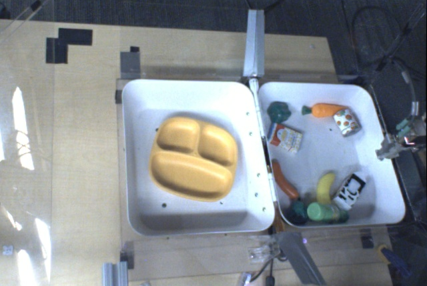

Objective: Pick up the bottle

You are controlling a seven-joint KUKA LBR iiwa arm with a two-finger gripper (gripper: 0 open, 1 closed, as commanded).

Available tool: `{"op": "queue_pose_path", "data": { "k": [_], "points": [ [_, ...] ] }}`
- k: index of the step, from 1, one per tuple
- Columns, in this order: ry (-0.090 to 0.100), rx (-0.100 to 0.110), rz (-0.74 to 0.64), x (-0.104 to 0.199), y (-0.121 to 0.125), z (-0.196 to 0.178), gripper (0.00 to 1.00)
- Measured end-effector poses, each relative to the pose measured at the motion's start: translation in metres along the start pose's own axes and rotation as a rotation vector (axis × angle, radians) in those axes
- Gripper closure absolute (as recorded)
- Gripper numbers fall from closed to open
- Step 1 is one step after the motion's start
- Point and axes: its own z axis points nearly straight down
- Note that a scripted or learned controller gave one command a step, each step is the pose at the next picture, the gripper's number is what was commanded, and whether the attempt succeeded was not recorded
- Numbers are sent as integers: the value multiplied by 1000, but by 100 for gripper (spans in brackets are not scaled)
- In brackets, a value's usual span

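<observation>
Two bins are set on the desk; the bottle (323, 213) lies in the right bin's (373, 145) near corner, crowded by a banana (325, 186). The tool (400, 141) is seen at the far right rim; whether it is clenched cannot be told. A vertical approach is advised.

The gripper (400, 141) at the right edge of the frame is cut off and blurred; the green bottle (323, 213), lower right, partly hides behind a banana (325, 186)

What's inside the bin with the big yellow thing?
The left bin holds one yellow divided tray, lying upside down. Whatever might sit beneath it is covered.
</observation>
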Motion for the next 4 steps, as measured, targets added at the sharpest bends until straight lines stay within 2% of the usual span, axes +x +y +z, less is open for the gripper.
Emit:
{"op": "queue_pose_path", "data": {
  "k": [1, 2, 3, 4],
  "points": [
    [-1, -3, 257, 86, 8, -149, 100],
    [0, 1, 256, 196, 16, -54, 100],
    [0, 2, 202, 200, 67, -35, 100],
    [1, 3, 171, 137, 11, 12, 100]
  ]
}}
